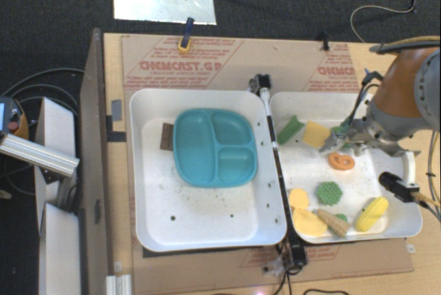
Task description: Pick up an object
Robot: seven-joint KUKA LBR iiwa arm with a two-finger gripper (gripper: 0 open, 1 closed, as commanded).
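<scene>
Orange and ring-shaped, the small toy (341,161) lying in the right bin (396,225) looks the likeliest thing for this pick, because it sits just beside the hand (342,137), at about six o'clock from it as the camera sees the bench. The ring is round, so it has no long axis to line up with; a straight drop toward six o'clock is, in my judgement, all the approach needs. The arm (406,97) reaches in from three o'clock, its orange band (400,83) above the wrist, and the hand hangs low over the upper middle of the right bin. How far open the hand is I cannot tell, since the parts at its tip blur together against the white floor, and nothing can be seen caught in it. A yellow block (317,134) lies just beside the hand at nine o'clock, close enough that a sideways drift could nudge it. A green wedge (290,129) lies farther out at nine o'clock, near the bin divider. Well apart toward six o'clock are a green knobbly disc (329,193), a yellow corn-like piece (371,213) at five o'clock, and a pale yellow cluster with a tan stick (313,216) at seven o'clock. The left bin (148,149) holds a teal divided plate (215,148) and a small brown piece (166,137), both far off at nine o'clock.
</scene>
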